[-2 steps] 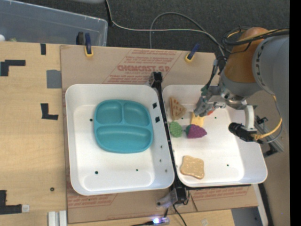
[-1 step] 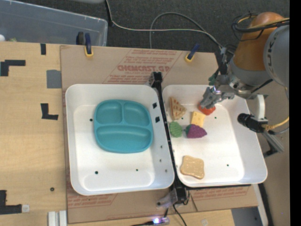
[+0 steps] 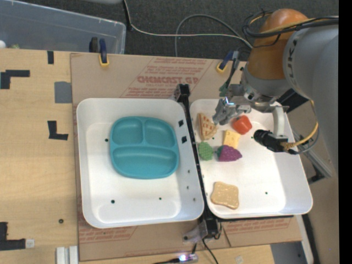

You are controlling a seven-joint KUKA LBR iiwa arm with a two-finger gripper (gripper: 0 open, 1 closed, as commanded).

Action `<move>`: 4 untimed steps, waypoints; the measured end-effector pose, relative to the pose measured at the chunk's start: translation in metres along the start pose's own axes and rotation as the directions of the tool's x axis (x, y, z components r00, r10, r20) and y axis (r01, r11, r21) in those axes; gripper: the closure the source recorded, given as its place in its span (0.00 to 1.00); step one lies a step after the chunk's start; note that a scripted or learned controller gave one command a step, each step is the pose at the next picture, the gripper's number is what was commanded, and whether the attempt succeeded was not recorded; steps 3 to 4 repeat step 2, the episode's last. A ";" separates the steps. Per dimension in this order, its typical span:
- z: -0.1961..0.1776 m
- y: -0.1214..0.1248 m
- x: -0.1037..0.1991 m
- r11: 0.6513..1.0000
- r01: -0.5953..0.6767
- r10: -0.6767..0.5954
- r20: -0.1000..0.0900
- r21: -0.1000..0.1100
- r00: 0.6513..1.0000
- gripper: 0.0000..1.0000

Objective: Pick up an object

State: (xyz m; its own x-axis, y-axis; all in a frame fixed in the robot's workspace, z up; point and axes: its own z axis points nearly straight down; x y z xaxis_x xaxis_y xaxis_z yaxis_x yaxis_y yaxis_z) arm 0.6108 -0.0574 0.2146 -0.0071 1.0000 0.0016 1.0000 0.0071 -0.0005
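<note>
The right bin (image 3: 286,194) holds several toy foods: a waffle-textured slice (image 3: 207,126), a red-orange piece (image 3: 242,125), a yellow cheese wedge (image 3: 231,139), a green broccoli (image 3: 205,151), purple grapes (image 3: 229,154) and a tan bread slice (image 3: 225,195). My gripper (image 3: 224,114) hangs over the far part of this bin, between the waffle slice and the red-orange piece. Its fingers point down, and nothing shows between them. The arm's wrist hides part of the bin's far wall.
The left bin (image 3: 91,164) holds a teal divided plate (image 3: 144,147). A black divider (image 3: 190,142) runs between the two bins. Clamps (image 3: 103,53) and cables sit at the cardboard's far edge. A black cable connector (image 3: 268,139) hangs over the right bin.
</note>
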 end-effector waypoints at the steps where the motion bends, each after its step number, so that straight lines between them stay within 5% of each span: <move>1: 0.008 -0.008 0.053 1.000 -0.002 0.002 0.001 0.002 1.000 1.00; 2: -0.005 -0.003 0.108 1.000 0.000 0.000 0.000 0.000 1.000 1.00; 4: -0.005 -0.003 0.108 1.000 0.000 0.000 0.000 0.000 1.000 1.00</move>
